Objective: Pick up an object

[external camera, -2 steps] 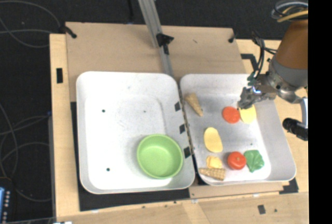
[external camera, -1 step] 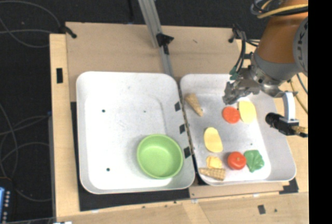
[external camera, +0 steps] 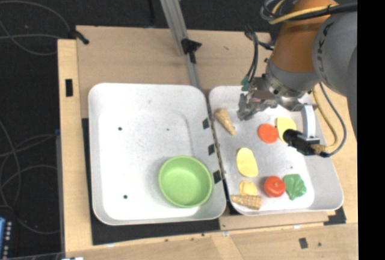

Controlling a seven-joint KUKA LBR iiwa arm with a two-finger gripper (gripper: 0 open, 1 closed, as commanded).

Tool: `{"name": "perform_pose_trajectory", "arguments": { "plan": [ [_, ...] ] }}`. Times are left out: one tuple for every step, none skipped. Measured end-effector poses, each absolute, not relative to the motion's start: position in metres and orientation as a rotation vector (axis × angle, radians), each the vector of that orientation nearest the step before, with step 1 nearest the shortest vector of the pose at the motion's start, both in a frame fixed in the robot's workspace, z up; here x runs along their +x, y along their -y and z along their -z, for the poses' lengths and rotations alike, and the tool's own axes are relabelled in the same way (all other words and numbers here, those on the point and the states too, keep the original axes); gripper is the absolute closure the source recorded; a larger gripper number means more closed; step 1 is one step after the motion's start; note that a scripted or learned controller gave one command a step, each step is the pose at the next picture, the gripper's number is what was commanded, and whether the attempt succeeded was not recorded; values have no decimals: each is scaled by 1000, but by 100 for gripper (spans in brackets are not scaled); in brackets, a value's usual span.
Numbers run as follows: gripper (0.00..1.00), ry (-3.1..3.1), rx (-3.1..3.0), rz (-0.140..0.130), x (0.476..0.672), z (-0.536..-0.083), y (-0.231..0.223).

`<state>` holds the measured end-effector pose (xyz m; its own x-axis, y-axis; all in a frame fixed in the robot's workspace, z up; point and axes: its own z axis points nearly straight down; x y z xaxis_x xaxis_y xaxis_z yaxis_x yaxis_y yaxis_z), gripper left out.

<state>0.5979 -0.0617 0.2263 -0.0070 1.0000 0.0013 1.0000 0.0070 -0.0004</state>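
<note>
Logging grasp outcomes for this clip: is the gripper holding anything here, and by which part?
Nothing is seen held: the gripper hangs over the right bin, beside the cone-shaped piece.

I can't read any lettering from here — no label, brand, number or sign on the bins [external camera: 108, 132], the arm [external camera: 301, 42] or the bench [external camera: 120, 54].

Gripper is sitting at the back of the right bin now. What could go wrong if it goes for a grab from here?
1. The gripper hangs beside the tan cone-shaped piece, not over it; closing here would likely miss.
2. That piece lies near the right bin's inner wall, so the fingers may hit the wall.
3. The orange ball and yellow piece touch; one may drag the other.
</note>
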Motion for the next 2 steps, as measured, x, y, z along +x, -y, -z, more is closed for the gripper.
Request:
{"name": "perform_pose_trajectory", "arguments": {
  "plan": [
    [100, 2231, -2212, 5, 613, -240, 11],
    [100, 2230, -2212, 3, 616, -238, -42]
  ]
}}
